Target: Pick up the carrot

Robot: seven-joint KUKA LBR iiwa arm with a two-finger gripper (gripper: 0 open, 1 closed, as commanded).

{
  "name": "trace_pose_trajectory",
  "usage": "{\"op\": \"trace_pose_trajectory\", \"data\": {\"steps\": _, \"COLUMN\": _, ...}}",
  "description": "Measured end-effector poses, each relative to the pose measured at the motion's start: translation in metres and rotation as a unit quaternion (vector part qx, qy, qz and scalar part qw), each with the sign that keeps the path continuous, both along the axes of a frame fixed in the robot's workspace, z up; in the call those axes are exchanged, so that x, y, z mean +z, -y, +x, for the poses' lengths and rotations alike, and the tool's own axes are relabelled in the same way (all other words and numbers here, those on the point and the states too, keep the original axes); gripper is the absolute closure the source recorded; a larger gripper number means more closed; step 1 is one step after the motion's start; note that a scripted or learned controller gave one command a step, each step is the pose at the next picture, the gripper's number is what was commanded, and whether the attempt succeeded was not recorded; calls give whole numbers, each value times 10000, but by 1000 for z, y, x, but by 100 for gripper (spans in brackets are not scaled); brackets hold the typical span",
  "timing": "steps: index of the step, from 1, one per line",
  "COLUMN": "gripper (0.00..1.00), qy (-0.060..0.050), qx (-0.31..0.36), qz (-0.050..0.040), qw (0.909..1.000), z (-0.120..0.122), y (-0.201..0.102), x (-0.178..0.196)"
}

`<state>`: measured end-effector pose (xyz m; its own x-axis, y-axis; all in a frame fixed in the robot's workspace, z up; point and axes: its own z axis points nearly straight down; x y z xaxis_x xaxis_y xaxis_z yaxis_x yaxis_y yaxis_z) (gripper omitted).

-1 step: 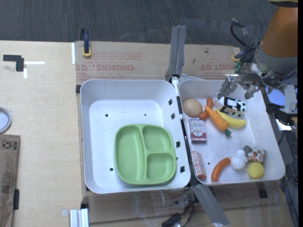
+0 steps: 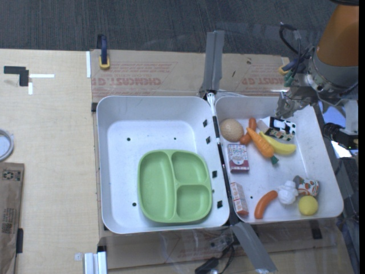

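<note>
Carrot (image 2: 262, 143) lies near the middle of the right bin (image 2: 326, 170), touching a banana (image 2: 279, 144) at its three o'clock. Robot hand (image 2: 287, 108) hovers at one o'clock from it; its grip cannot be told. Crowding risks a grab of the banana instead.

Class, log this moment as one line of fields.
task: pick up carrot | pincer: above right bin's far edge | carrot: lying in right bin beside banana, not held | green plate: left bin
</note>
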<state>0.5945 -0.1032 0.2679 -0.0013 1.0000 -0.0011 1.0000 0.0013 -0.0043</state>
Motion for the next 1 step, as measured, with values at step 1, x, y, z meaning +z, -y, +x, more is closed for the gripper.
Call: {"op": "trace_pose_trajectory", "data": {"steps": 1, "gripper": 0, "qy": -1, "qx": -4, "qz": -1, "qw": 10000, "z": 0, "y": 0, "x": 0}}
